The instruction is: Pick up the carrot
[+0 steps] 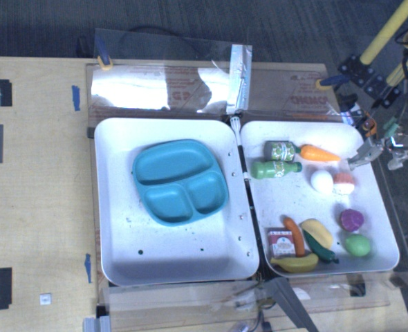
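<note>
Overhead slanted view of table with two white bins. Left bin (114,206) holds blue sectioned tray (180,180). Right bin (380,206) holds toy foods. Carrot (319,153) lies near back wall, beside green bottle (276,169), above white egg (321,180). Pincer (367,153) at bin's right rim, near carrot tip; opening cannot be told, nothing visibly held.
</note>
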`<control>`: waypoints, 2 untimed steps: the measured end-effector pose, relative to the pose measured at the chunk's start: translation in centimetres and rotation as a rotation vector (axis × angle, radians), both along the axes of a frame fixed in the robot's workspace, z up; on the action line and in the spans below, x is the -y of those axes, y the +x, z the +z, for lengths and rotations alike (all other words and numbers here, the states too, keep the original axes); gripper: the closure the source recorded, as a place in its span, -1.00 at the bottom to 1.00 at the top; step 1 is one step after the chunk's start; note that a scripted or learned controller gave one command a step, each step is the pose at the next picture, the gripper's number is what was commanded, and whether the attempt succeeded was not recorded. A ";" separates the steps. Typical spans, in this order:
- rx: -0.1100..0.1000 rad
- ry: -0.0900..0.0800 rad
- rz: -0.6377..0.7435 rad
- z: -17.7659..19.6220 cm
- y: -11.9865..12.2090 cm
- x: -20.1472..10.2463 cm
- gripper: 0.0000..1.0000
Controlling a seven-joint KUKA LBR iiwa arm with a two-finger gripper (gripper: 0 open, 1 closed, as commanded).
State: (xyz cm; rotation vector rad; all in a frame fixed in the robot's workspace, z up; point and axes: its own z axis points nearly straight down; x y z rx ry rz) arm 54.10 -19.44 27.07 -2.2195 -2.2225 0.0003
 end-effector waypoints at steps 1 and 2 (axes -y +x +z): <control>-0.001 -0.001 -0.098 -5.3 6.3 -0.8 -1.00; -0.009 0.003 -0.090 -16.5 8.9 0.6 -1.00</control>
